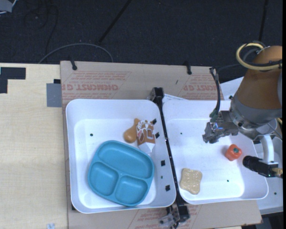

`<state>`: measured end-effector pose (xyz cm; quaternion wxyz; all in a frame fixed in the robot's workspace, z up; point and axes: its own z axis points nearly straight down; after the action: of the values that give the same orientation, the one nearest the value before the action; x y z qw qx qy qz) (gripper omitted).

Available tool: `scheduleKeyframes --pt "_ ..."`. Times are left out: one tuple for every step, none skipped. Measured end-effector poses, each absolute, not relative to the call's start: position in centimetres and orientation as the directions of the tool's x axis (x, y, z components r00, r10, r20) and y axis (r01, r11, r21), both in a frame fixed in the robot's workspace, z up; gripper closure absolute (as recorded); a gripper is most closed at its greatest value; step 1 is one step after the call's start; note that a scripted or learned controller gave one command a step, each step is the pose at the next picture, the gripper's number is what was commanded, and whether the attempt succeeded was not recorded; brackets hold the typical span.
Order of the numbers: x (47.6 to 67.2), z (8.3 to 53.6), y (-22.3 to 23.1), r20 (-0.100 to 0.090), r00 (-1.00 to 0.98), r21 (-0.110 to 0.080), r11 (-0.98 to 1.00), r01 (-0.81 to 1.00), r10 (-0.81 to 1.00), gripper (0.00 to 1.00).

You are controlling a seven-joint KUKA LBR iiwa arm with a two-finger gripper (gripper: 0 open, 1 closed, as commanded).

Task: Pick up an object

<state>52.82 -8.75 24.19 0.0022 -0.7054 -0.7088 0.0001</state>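
Currently the claw [212, 136] hangs at right of centre, its state impossible to tell; the small orange round toy [233, 152] sits just beside, lower right. Risk: descent misses it.

Pale wood bench [24, 147]; cardboard sheet [133, 82] lies on it; left bin [78, 113] and right bin [190, 109] sit side by side on the cardboard, w/ black divider [163, 147] btwn.

Robotics lab, two white bins [78, 128] on taped cardboard [114, 82], loose cables [76, 46] over dark floor behind the gripper [213, 133]
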Motion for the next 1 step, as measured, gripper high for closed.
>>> scheduleKeyframes --pt "51.81 24.62 -3.19 0.003 -0.005 -0.004 0.005 1.000 1.000 1.00"
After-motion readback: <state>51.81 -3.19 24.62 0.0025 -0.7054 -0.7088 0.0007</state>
